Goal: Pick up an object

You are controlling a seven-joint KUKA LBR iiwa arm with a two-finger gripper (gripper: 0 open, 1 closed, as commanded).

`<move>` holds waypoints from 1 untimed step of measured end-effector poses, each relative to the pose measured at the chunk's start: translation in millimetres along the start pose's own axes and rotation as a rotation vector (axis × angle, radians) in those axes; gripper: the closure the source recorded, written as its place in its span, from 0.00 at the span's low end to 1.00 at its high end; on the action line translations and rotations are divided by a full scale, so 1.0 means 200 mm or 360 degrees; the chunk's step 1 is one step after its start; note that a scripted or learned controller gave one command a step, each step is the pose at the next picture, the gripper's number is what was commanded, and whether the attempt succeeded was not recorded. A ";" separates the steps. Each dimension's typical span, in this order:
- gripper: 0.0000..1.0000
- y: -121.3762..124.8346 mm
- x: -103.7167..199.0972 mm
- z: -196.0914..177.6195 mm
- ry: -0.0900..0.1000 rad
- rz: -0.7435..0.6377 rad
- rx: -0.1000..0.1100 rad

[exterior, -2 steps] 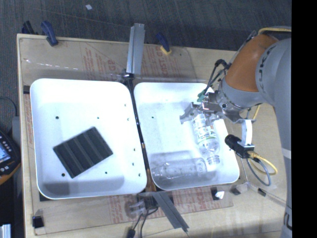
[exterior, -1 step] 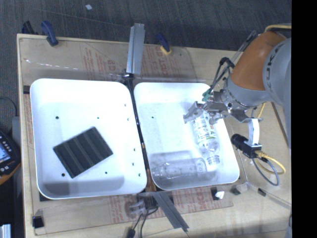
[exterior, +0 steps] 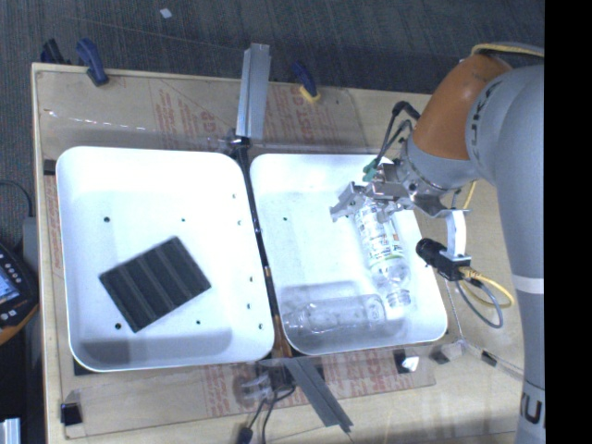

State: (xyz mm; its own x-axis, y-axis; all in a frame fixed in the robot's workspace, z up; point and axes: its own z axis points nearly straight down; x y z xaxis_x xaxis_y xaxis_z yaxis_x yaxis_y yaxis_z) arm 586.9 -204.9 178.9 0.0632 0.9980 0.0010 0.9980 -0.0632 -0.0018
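A clear plastic bottle [exterior: 381, 243] is lying lengthwise near the right bin's [exterior: 287, 248] right wall, its upper end sitting right under the gripper [exterior: 375, 192]. Whether the gripper is grasping it cannot be told. A second clear bottle [exterior: 331, 310] is resting crosswise along the front wall, nearly touching the first. A dark ribbed slab [exterior: 154, 282] is lying in the left bin [exterior: 83, 192].

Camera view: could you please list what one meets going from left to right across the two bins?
Left bin → dark ribbed panel → right bin → lying clear bottle → labelled clear bottle, with the gripper above it.
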 end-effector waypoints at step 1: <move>0.00 -0.11 -0.02 0.15 -0.0001 -0.0009 0.0003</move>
State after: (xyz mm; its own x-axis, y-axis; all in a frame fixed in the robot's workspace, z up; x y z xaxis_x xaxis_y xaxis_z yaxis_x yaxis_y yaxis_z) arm 563.7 -206.9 149.8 0.0579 0.9983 0.0006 0.9983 -0.0579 -0.0038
